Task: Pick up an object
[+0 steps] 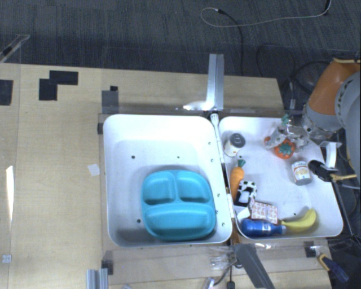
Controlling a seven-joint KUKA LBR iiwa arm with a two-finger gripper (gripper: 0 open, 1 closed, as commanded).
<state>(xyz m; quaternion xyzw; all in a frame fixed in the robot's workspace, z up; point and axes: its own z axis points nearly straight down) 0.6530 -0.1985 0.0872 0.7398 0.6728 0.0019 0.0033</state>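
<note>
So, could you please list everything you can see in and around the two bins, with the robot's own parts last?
left bin: 1, white, left half of the bench
divided tray: 1, blue, front of left bin
right bin: 1, white, beside the left bin
banana: 1, yellow, front of right bin
bottle: 1, blue, front-left corner of right bin
carrot: 1, orange, along right bin's left wall
cow-patterned toy: 1, black and white, beside carrot
patterned packet: 1, red-white, above bottle
small can: 1, silver, right side
red-orange object: 1, under the gripper
cable: 1, white, on dark floor
gripper: 1, metallic, back of right bin
arm: 1, grey-orange, right
</note>
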